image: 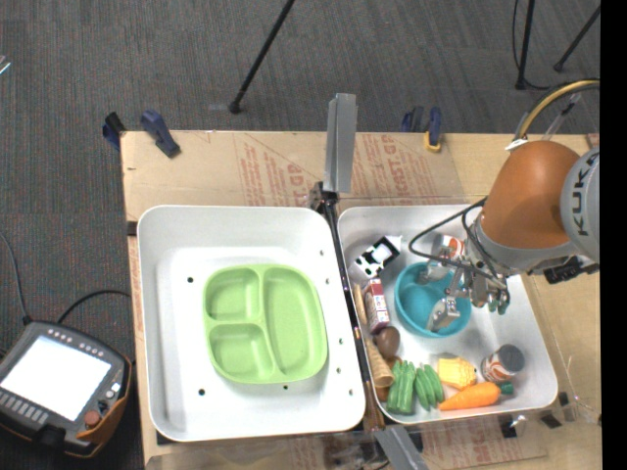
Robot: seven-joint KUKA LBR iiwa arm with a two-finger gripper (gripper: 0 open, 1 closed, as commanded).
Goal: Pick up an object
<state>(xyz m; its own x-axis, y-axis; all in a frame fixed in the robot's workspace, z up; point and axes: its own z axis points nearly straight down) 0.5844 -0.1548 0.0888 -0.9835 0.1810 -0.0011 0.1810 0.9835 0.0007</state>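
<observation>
we see gripper [453,305] low over the blue bowl [419,306] in right bin [542,355], jaw state unclear, nothing lifted yet

"KU", the start of a brand name, reads on my grey arm [584,209] at the right edge. Red print on the cardboard bench cover [255,169] is upside down; I cannot make it out.

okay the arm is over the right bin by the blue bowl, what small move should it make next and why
Probably a short, straight descent. The end effector hangs over the blue bowl in the right bin, with nothing visibly between its fingers. Lowering onto the bowl's near rim looks like the closest chance at a grasp.
</observation>
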